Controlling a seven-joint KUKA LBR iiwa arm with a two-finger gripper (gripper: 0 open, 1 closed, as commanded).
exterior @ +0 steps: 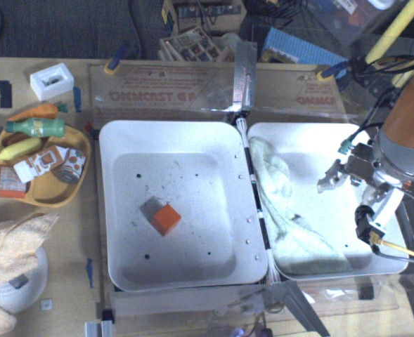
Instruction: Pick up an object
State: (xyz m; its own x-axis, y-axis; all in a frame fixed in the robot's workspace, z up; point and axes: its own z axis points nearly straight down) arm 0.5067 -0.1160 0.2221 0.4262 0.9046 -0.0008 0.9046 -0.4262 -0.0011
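Across the middle of the frame we see two white bins side by side on the counter (38, 286). The left bin (122, 146) holds the orange block; the right bin (312, 135) holds a pale crumpled cloth (277, 188) lying along its left wall and trailing toward the lower middle.

At the right edge of the frame the arm (407, 128) hangs over the right bin, with its end effector (347, 174) above bare bin floor, well apart from the cloth. We see nothing between its parts, and we cannot tell how wide it stands.

The orange block (166, 219) sits in the lower left part of the left bin's floor, turned at an angle to the bin walls, with a grey patch just beside its upper left corner. We judge it small, light and rigid, with flat faces that should grip well; we would close on two opposite side faces, wrist turned to match its angle. The cloth is nearer but soft and limp; a pinch on a raised fold near its upper end would likely serve.
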